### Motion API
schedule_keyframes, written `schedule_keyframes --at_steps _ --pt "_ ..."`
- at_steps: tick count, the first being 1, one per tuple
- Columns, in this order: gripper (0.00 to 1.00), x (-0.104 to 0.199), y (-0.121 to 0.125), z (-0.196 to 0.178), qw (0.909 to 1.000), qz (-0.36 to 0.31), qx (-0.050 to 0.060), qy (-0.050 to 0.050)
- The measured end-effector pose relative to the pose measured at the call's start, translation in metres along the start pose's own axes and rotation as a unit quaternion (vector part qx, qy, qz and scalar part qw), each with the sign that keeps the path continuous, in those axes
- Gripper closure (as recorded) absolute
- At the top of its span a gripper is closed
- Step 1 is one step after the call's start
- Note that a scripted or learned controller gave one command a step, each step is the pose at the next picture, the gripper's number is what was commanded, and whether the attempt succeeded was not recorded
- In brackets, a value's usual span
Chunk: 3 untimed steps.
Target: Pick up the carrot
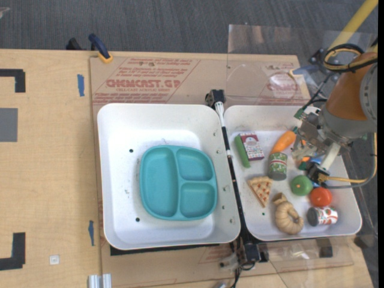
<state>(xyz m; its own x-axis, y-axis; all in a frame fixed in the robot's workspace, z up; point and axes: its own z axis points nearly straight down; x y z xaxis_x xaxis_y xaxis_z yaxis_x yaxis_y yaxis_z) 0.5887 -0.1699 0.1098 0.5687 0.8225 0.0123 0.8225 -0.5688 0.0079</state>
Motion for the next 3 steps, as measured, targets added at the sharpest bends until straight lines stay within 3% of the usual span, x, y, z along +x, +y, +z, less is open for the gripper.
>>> schedule_keyframes --at_steps 1,2,3 --pt "1.00 -0.003 -0.043 0.019 0.9915 -0.130 -0.001 -0.004" --pt "0.00 -0.004 -0.043 0.020 0.9915 -0.130 -0.001 -0.006" --pt "0.00 0.012 0.014 0.022 0.9908 -0.135 0.001 -0.004"
